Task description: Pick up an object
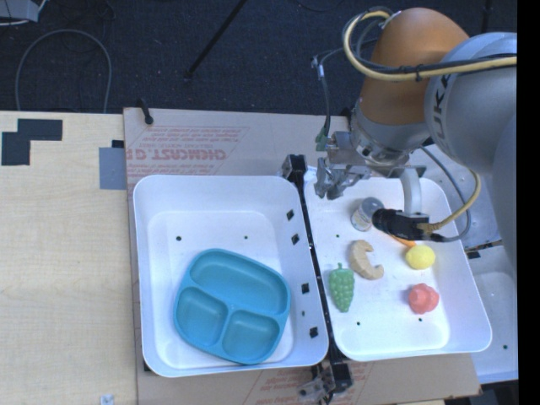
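Observation:
My gripper (332,184) hangs over the far left corner of the right bin (460,327), with nothing seen in it. Just right of it stands a small grey can (364,213). Nearer the front lie a tan curved pastry (365,260), a green bunch of grapes (342,288), a yellow lemon (419,257) and a red strawberry-like piece (423,298). A sliver of something orange (403,240) peeks out left of the lemon, mostly hidden.
The left bin (160,226) holds a blue divided plate (232,305) in its front half. A black-clipped divider (302,243) separates the two bins. The arm's grey body and orange band fill the space above the right bin's far side.

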`<act>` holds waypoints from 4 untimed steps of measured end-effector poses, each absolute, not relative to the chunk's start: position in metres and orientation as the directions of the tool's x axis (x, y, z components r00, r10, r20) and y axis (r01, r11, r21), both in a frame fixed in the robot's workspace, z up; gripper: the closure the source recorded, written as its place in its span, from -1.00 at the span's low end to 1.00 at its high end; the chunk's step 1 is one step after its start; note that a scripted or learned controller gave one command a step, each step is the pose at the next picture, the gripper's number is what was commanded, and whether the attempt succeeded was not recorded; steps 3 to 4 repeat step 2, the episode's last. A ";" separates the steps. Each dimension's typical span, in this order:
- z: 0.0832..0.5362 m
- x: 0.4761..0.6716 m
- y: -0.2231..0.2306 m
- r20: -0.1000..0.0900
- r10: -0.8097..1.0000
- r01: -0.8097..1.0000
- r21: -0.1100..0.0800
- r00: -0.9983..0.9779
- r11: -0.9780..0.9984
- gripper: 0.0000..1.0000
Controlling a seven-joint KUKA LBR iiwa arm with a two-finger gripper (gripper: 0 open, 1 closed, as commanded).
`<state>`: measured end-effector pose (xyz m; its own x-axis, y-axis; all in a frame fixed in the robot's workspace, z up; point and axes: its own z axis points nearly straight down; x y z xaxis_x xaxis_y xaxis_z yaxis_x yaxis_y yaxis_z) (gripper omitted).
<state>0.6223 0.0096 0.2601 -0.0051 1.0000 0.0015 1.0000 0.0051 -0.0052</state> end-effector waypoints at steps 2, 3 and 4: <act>0.231 0.610 0.101 0.000 1.000 1.000 -0.005 -0.003 0.003 1.00; 0.231 0.610 0.101 0.000 1.000 1.000 -0.005 -0.003 0.003 1.00; 0.231 0.610 0.101 0.000 1.000 1.000 -0.005 -0.003 0.003 1.00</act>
